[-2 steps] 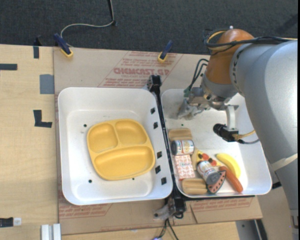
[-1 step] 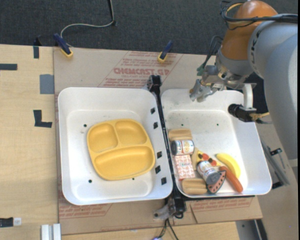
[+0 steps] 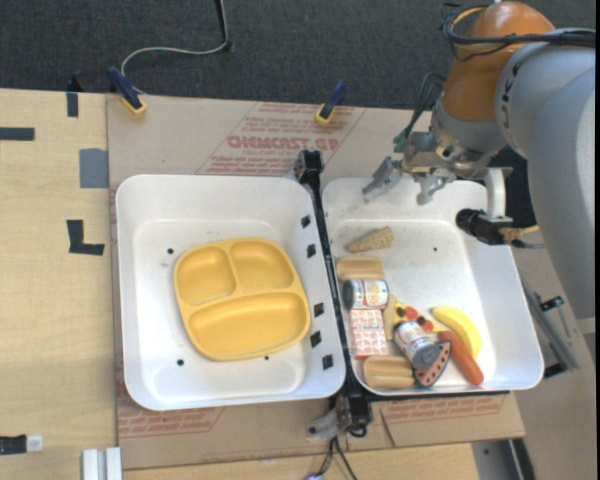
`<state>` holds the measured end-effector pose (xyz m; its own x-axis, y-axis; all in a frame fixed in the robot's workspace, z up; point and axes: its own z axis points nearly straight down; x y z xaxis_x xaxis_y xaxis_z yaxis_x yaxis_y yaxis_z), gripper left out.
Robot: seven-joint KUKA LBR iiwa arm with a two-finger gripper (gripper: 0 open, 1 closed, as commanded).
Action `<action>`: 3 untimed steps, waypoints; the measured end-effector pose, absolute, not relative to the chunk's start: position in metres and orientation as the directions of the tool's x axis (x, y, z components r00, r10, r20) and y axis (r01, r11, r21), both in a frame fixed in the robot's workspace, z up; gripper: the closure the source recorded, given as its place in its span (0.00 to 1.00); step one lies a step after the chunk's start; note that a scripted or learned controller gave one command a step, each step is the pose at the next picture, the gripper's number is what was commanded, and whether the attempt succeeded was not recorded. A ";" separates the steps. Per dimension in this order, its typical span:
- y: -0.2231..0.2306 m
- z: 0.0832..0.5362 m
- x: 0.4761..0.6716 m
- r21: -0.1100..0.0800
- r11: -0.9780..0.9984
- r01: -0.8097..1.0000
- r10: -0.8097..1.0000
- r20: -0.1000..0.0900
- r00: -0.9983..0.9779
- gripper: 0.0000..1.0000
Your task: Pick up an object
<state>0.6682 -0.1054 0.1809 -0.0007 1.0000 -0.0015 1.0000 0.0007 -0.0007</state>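
White plastic of the right bin (image 3: pixel 500 298) below the fingers (image 3: pixel 408 181), which hang spread and released, grasping nothing, over the bin's far rim. Nearest candidate: tan cone-shaped piece (image 3: pixel 370 239), lying just below and slightly left of the fingertips, long axis running roughly left to right with a slight tilt, apart from the rest. Further from the fingers, toward the near edge: tan block (image 3: pixel 360 268), small can on its side (image 3: pixel 366 293), red-patterned packet (image 3: pixel 368 330), bread-like roll (image 3: pixel 388 371), second can (image 3: pixel 416 341), banana (image 3: pixel 458 328) and orange carrot-like piece (image 3: pixel 467 364), packed close, several touching. Judged easiest: the cone, with bare bin floor on all sides and room for a straight descent. Left bin (image 3: pixel 140 268) well apart from the fingers, bearing a yellow divided plate (image 3: pixel 242 298). Cardboard-covered table (image 3: pixel 230 138) beneath both bins.
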 end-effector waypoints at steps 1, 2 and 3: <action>-0.095 0.086 0.634 0.001 0.002 1.000 1.000 0.000 -0.002 0.00; -0.094 0.095 0.635 0.002 0.002 1.000 1.000 0.000 -0.002 1.00; -0.063 0.184 0.559 0.000 0.003 1.000 1.000 0.001 -0.003 1.00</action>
